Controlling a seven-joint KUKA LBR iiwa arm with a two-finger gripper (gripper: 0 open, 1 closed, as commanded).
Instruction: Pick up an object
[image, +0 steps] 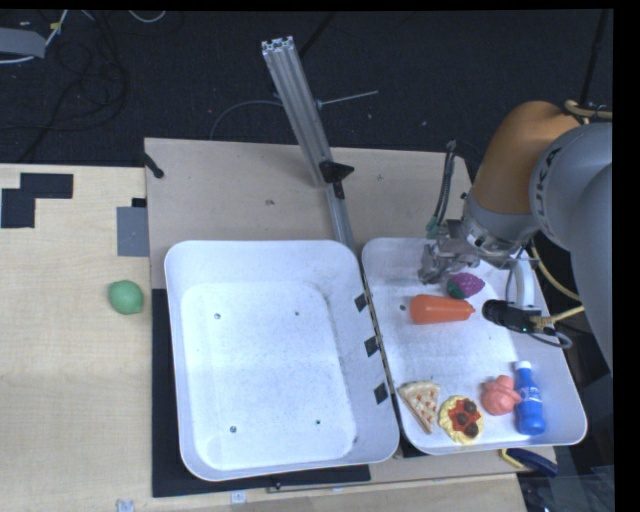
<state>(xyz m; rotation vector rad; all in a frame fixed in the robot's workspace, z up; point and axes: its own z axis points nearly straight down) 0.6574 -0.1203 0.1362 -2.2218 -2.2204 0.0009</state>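
Gripper (445, 268) hangs low over the upper part of the right bin (560, 425), right of centre in the frame, with the grey arm and its orange band (520, 150) reaching in from the right edge. Whether it is released or clenched I cannot tell — the wrist body hides that part from this slanted view, and nothing can be seen held in it.

Candidates for the pick all lie in that right bin. A purple object (467, 286) sits just beside the gripper, touching or nearly touching it on its lower right, and an orange carrot (441, 309) lies on its side just below, pointing toward the right. Lower in the frame, well apart from the gripper, are a pizza slice (421, 402), a round red-and-yellow piece (461, 417), a pink lump (498, 394) and a blue bottle (527, 401) lying near the bin's right wall. The left bin (180, 262) holds nothing that can be seen, and a green ball (126, 297) rests out on the worktop (60, 380) at the left.

Judging by the pose, the step in hand is the descent or the closing at the chosen spot, most likely on the purple object or the carrot's near end. Next would come a firm closing on one thing alone, then a straight lift — the two lie close enough that one could be nudged aside.
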